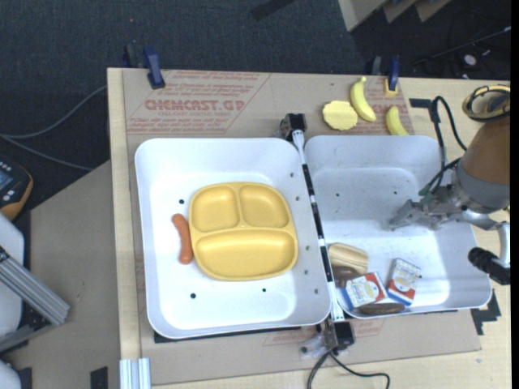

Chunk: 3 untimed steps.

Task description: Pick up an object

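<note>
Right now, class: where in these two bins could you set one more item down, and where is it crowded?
Free: the left bin's floor around the yellow tray, and the right bin's far half up to the pincer. Crowded: its near corner, with the bread roll and small packets.

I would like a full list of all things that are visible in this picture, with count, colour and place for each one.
bins: 2, white, side by side on the bench
divided plate: 1, yellow, middle of the left bin
sausage: 1, orange-red, left bin, beside the plate's left edge
bread piece: 1, tan, right bin, near corner by the divider
small packets: 2, red and white, right bin, near edge
bananas: 2, yellow, on the bench behind the right bin
round piece: 1, yellow, on the bench next to the bananas
clamps: 2, blue, far edge of the bench
arm: 1, grey and orange, over the right bin
tool: 1, grey, low over the right bin's middle
</note>
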{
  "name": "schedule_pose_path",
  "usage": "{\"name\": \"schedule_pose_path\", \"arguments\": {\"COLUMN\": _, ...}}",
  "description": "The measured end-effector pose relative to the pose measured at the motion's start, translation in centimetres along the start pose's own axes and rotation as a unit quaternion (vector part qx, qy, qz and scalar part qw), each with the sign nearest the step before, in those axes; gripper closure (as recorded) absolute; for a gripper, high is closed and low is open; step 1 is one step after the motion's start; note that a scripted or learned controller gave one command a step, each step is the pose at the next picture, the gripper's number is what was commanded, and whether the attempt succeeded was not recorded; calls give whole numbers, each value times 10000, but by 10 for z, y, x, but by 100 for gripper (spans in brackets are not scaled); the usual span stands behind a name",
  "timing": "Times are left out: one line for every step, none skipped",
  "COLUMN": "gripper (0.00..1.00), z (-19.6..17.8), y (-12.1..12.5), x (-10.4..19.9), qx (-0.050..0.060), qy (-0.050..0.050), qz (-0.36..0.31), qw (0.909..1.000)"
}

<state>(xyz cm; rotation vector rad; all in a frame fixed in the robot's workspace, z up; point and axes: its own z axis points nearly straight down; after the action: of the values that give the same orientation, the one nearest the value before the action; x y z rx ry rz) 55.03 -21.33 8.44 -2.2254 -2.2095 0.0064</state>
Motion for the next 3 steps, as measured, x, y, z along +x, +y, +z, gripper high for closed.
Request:
{"name": "schedule_pose_path", "arguments": {"gripper": 0, "z": -3, "y": 121, "x": 41, "qx": -94, "qy": -14, "qz": -79, "qw": 9999}}
{"name": "schedule_pose_path", "arguments": {"gripper": 0, "z": -1, "y": 50, "x": -4, "qx": -21, "qy": 33, "qz": -22, "qw": 10000}}
{"name": "schedule_pose_path", "arguments": {"gripper": 0, "z": -2, "y": 120, "x": 23, "qx": -74, "qy": -17, "qz": -65, "qw": 10000}}
